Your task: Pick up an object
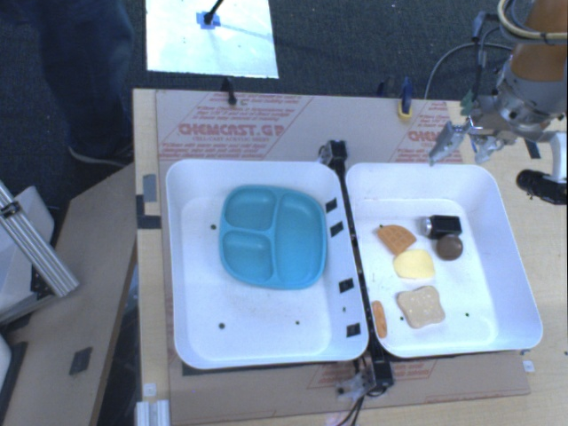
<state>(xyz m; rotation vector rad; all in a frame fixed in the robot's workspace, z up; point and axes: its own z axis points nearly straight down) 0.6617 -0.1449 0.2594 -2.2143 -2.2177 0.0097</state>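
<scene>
A blue sectioned plate lies in the left bin, the right bin holds a slice of toast, a yellow round piece and a brown ball, and above its far rim the gripper hangs empty, fingers apart.

From where I hang, I read red "CHEMCAST GP" printed repeatedly across the sheet covering the tabletop, clearest behind the left bin; other print is too small.
</scene>
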